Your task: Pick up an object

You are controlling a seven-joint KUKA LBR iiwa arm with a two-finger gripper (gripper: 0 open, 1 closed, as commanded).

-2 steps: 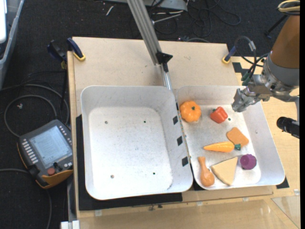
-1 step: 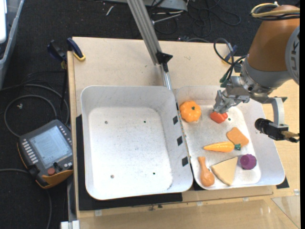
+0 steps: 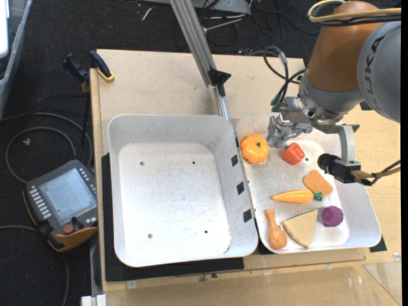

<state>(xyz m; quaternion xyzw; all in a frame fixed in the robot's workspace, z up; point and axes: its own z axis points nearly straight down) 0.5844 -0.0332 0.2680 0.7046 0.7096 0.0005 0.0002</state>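
Round ribbed orange pumpkin (image 3: 255,150)

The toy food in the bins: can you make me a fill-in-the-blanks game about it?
1. All the toy food lies in the ___ bin of the camera view.
2. The carrot lies just above the ___ wedge.
3. The round purple toy sits to the ___ of the cheese wedge.
4. The gripper hangs between the pumpkin and the ___ pepper.

Missing words: right; cheese; right; red

The arm (image 3: 357,50) runs off the right edge, and its wrist hides the far rim of the right bin (image 3: 363,234) behind the gripper (image 3: 278,134).
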